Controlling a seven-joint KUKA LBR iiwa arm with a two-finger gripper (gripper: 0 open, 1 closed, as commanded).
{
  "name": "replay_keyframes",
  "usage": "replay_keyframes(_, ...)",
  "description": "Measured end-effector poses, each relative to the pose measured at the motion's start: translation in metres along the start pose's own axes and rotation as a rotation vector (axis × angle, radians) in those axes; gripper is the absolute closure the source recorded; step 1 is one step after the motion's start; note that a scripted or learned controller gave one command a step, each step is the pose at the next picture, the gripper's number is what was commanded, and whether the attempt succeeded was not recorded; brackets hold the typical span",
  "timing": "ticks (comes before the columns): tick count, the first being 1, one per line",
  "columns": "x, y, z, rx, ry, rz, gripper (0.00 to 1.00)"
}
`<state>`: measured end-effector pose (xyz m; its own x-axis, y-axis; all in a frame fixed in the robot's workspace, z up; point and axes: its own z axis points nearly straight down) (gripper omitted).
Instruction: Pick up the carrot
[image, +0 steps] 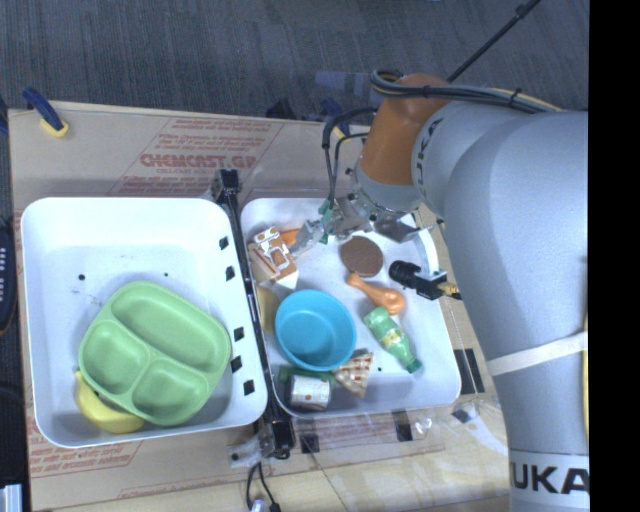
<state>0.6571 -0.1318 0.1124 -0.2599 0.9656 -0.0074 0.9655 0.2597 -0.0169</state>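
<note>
The carrot (289, 238) is a small orange piece in the far left part of the right bin (440, 385), lying against a small white and orange carton (270, 256). My gripper (314, 230) is low over the bin, right at the carrot's right end, and hides part of it. The grey arm with its orange band reaches in from the right over the bin's far edge.
The right bin also holds a brown disc (363, 257), an orange gourd-shaped toy (378, 292), a blue bowl (315, 330), a green bottle (392, 340), a pizza slice (353, 372) and a can (310, 392). In the left bin, a green divided plate (155, 350) lies over a yellow item (105, 412).
</note>
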Motion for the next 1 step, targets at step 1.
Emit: replay_keyframes(1, -0.0442, -0.0115, -0.0268, -0.018, -0.005, -0.485, 0.00)
